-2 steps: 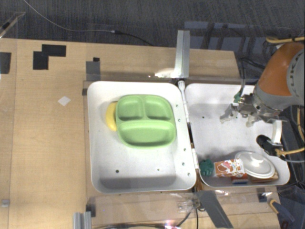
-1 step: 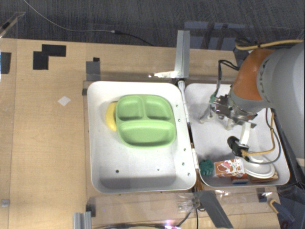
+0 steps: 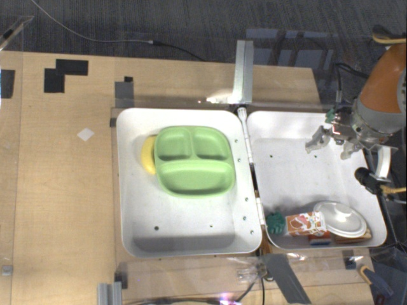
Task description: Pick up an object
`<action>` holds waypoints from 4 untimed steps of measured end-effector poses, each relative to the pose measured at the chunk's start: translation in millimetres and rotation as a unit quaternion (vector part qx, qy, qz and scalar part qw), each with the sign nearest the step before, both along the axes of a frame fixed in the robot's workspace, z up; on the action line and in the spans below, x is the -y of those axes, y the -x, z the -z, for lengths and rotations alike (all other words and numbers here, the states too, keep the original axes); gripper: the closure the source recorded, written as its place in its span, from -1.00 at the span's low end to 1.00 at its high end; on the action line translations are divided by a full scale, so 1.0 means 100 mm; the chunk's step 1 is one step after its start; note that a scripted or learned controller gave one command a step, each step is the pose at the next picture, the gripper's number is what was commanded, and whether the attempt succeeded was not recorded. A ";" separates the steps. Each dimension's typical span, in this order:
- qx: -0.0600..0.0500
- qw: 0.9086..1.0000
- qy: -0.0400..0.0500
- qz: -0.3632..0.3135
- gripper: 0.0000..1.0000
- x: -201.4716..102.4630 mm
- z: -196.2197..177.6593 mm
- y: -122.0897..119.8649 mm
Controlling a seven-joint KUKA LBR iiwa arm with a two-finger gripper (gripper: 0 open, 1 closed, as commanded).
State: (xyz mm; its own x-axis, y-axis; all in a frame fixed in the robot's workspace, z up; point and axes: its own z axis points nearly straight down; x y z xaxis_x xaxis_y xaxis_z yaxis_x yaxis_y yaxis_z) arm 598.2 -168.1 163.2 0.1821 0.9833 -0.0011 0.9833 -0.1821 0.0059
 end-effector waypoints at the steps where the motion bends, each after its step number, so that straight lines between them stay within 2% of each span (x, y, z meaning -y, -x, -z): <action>1: 0.002 1.000 0.000 -0.003 1.00 -0.01 -0.12 -0.02; 2: 0.002 1.000 0.000 -0.003 -1.00 -0.01 -0.12 -0.02; 3: 0.001 0.996 0.000 -0.085 -1.00 -0.75 0.75 0.02; 4: 0.005 0.996 0.001 -0.085 1.00 -0.74 0.62 -0.01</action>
State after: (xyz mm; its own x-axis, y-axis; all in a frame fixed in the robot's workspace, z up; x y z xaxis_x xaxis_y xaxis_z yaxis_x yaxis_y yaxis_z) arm 599.0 -93.8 100.9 0.0124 0.9999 -0.0023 0.9998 -0.0124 0.0162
